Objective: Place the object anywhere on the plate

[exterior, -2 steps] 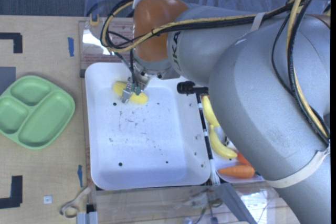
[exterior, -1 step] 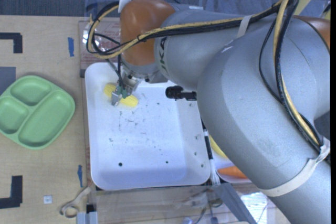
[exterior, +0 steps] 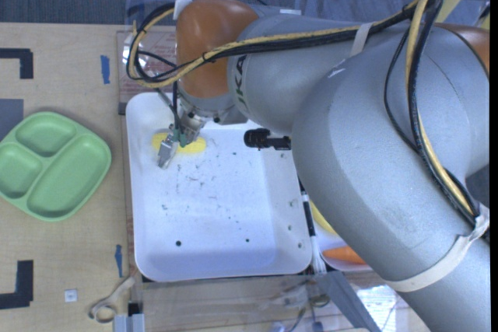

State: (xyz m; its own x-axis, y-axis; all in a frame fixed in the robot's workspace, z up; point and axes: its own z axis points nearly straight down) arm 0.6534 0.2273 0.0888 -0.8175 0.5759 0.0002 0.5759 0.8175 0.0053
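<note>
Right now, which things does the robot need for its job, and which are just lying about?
For the job: the gripper, the yellow object at its tip in the white bin, the green plate left of that bin.
Just lying about: an orange thing past the bin's right wall, blue tape strips, black corner marks on the bench.

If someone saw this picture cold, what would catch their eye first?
The big grey arm sweeps in from the right over the white bin. Its gripper is down at a yellow object in the bin's far left corner. A green divided plate sits on the bench left of the bin.
</note>
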